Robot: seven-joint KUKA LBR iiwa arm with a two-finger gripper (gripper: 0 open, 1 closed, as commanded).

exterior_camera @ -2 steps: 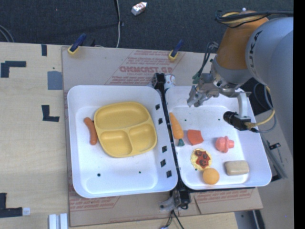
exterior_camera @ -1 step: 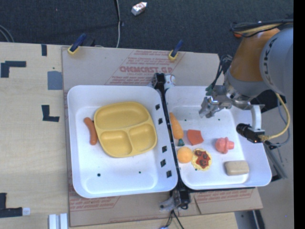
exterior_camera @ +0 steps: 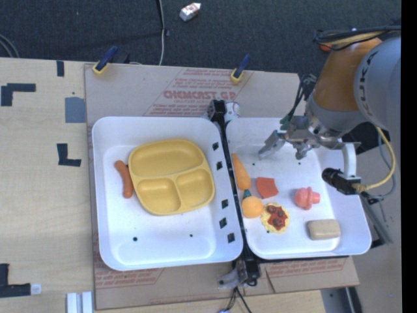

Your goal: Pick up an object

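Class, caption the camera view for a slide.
Grey arm's gripper hovers open above right white bin of toy foods.

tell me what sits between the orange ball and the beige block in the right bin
The pizza slice, shown in the camera view, lies between the orange ball and the beige block.

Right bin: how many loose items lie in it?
6: carrot by the divider, orange ball, red block, pizza slice, pink piece, tan block at the front right.

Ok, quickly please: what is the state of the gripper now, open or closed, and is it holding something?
Gripper: open, holding nothing; it hangs over the upper part of the right bin.
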